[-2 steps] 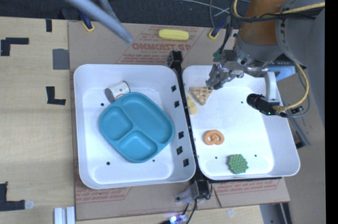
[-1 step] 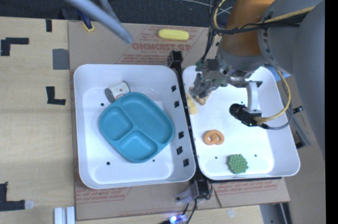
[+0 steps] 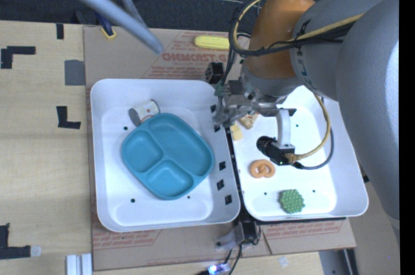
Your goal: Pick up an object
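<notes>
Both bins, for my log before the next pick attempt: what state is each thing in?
Blue tray: flat, right side up, in the left bin.
Mug: on its side, beside the tray.
Pretzel: flat in the right bin.
Green ball: resting loose, near the front wall.
Gripper: low over the divide between the bins; nothing visibly held.
Corn cob: lying outside the bins.

Orange pretzel (image 3: 262, 169), green bumpy ball (image 3: 292, 200), right bin
</notes>
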### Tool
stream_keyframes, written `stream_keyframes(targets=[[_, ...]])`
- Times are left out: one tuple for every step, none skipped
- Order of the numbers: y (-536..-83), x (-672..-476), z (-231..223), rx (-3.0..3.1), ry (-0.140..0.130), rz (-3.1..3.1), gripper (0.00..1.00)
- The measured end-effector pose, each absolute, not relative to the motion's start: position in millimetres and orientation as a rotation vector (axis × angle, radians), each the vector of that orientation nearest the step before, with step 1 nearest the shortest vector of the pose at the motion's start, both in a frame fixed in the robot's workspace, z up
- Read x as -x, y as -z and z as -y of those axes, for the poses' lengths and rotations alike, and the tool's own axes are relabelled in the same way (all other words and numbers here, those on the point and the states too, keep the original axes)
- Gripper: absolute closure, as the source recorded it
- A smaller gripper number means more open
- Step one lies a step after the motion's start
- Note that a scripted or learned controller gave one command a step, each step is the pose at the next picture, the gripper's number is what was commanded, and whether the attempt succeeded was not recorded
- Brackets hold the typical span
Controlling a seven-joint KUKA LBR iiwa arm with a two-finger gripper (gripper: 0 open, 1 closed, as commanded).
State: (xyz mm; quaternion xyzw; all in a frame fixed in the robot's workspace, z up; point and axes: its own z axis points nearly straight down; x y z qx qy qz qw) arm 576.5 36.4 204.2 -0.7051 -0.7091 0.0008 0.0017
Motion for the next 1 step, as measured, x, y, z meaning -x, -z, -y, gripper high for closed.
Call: stream_keyframes(targets=[[-219.3, -559.0, -93.7, 2.211, 0.001, 2.228, 1.0]])
